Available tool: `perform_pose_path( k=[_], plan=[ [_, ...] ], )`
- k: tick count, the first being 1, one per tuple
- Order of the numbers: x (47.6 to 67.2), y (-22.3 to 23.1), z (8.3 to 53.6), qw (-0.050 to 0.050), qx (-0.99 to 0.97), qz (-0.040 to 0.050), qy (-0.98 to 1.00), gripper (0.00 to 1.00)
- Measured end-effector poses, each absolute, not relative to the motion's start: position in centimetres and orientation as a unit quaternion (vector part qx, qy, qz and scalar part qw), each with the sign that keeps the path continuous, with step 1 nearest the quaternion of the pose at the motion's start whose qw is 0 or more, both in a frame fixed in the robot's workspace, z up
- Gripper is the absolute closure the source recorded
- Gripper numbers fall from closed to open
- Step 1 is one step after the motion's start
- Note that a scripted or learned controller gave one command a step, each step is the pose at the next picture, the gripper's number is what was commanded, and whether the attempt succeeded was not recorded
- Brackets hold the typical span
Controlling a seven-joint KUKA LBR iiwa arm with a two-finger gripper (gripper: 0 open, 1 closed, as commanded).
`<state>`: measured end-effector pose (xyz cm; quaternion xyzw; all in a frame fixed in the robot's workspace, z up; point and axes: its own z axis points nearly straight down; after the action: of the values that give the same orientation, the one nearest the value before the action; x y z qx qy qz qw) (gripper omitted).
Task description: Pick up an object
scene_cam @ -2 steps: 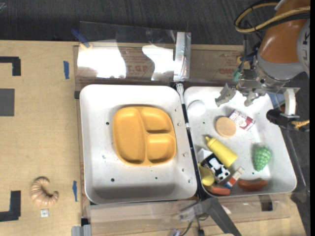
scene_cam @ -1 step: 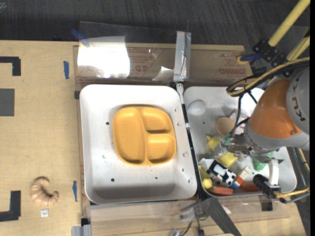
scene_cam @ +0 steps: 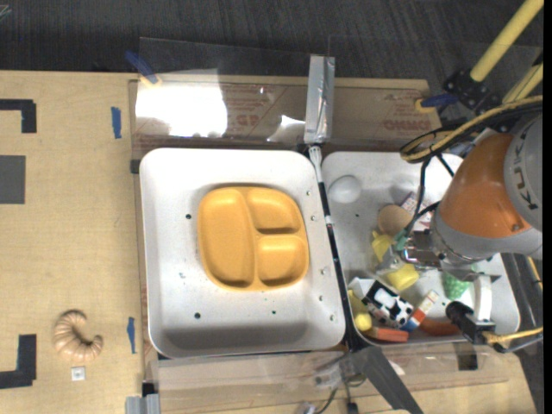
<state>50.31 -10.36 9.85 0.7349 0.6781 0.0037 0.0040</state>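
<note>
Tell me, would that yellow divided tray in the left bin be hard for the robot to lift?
Probably awkward. The yellow divided tray looks stiff, like moulded plastic, so it shouldn't flop. It lies flat and wide in the left bin, so it seems unlikely to roll or tip, though its glossy surface might slip.

The arm (scene_cam: 509, 188) is grey with a broad, rounded orange band (scene_cam: 485, 192) above a grey wrist. Dark lettering marks its grey upper shell. Black and yellow cables (scene_cam: 448, 136) trail across it.

Dark grey floor (scene_cam: 259, 7) beyond bench; pale wooden benchtop (scene_cam: 60, 231), blue tape marks (scene_cam: 116, 121).
</note>
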Motion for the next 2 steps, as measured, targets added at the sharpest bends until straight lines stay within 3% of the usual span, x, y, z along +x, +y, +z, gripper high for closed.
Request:
perform_pose_path(
  k=[1,2],
  plan=[
    [48.1,-14.6,24.4,0.004,0.777,0.0033,0.629,1.00],
    [47.9,-10.8,19.8,-0.001,0.677,-0.0004,0.736,1.00]
  ],
)
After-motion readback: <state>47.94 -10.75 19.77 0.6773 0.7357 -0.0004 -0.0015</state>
